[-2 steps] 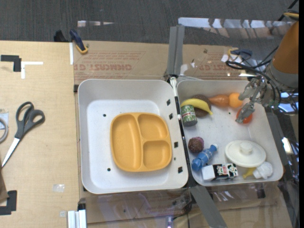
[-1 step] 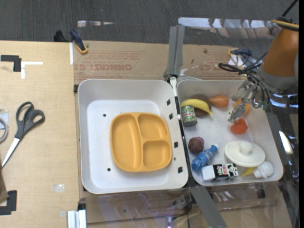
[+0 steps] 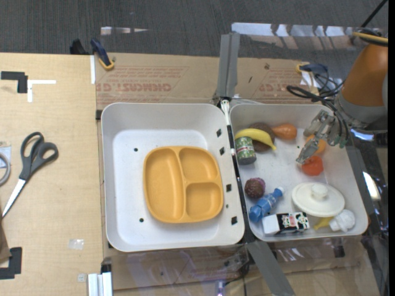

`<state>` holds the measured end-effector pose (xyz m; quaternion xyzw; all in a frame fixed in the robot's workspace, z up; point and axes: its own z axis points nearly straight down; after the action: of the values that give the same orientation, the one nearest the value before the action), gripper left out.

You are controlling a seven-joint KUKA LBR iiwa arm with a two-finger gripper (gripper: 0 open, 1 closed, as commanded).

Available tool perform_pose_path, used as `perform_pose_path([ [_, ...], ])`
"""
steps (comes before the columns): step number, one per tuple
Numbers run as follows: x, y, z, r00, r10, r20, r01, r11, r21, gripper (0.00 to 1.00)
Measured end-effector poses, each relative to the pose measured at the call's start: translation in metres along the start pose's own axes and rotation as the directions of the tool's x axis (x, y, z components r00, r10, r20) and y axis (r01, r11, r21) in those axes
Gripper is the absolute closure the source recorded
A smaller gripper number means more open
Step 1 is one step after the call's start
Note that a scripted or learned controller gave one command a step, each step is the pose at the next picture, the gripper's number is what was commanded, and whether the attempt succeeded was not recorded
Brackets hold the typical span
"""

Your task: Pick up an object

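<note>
Camera view from above shows two white bins side by side on a table. A grey arm (image 3: 364,85) with an orange band reaches in from the right, and its tool (image 3: 313,142) hangs over the right bin (image 3: 358,184), near that bin's far right side. Whether the tool's fingers are spread or closed cannot be told, and nothing is clearly seen between them. Just below the tool lies a red-orange object (image 3: 313,164), close to or touching the tip. To the tool's left sit an orange lump (image 3: 284,131), a banana (image 3: 255,137) over a dark fruit, and a green can (image 3: 245,150). Further below the tool are a white lid (image 3: 317,198), a dark red ball (image 3: 255,187), a blue bottle (image 3: 265,205) and a black-and-white carton (image 3: 285,223). Well to the left, the left bin (image 3: 117,165) holds a yellow divided plate (image 3: 183,184). Scissors (image 3: 28,165) lie on the table far to the left.
</note>
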<state>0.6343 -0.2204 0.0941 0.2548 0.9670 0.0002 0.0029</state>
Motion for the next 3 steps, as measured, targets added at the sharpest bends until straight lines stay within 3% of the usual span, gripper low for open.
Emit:
perform_pose_path([
  [1, -0.002, 0.001, -0.011, 1.000, -0.003, 0.006, 0.003, 1.000, 0.000, 1.00],
  [2, 0.042, 0.083, -0.123, 0.999, -0.040, 0.000, 0.040, 0.999, -0.001, 1.00],
  [3, 0.051, 0.060, -0.020, 0.980, -0.197, -0.003, 0.197, 0.980, 0.000, 1.00],
])
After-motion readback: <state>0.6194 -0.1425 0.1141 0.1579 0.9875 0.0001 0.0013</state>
